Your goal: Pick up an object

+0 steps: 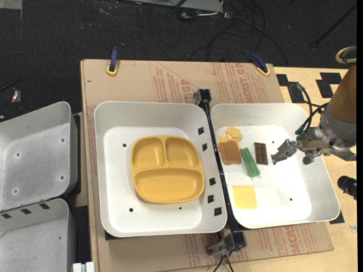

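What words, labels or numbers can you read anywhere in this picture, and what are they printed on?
Red print on the brown board under the bins: upside down and too faint to read for certain.
Red print on the board's lower right edge: also unreadable.
Yellow tray and food pieces: no text visible.

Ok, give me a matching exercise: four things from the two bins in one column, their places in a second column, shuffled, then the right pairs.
Things:
1. yellow divided tray
2. green stick
3. yellow flat square
4. dark brown bar

Places:
A. nearest the gripper, right of the green stick
B. in the left bin
C. between the tan block and the dark brown bar
D. nearest the front edge of the right bin, apart from the other pieces

Pairs: 1-B, 2-C, 3-D, 4-A
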### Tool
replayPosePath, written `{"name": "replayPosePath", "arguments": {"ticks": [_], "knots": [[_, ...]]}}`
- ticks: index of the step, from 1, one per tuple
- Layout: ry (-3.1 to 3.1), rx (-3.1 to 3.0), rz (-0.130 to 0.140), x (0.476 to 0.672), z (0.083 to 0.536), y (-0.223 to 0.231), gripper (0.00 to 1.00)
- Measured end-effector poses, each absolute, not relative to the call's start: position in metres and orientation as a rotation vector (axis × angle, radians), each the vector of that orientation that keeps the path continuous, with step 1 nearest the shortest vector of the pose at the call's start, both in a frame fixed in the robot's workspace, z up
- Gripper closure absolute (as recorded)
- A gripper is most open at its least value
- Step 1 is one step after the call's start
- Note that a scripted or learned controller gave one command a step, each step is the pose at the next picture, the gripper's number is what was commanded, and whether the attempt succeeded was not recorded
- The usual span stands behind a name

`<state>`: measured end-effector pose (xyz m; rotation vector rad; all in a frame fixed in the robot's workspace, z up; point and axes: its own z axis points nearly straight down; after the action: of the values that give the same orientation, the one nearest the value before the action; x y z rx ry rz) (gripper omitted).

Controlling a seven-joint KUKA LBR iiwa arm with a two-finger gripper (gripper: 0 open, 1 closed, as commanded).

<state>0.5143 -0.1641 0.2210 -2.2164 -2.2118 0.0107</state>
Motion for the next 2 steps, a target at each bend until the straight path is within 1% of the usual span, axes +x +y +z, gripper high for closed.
{"name": "replayPosePath", "arguments": {"ticks": [1, 2], "knots": [[-2.222, -2.220, 0.001, 0.517, 0.227, -0.164, 0.00], [-2.216, -2.220, 0.004, 0.517, 0.163, -0.160, 0.00]]}}
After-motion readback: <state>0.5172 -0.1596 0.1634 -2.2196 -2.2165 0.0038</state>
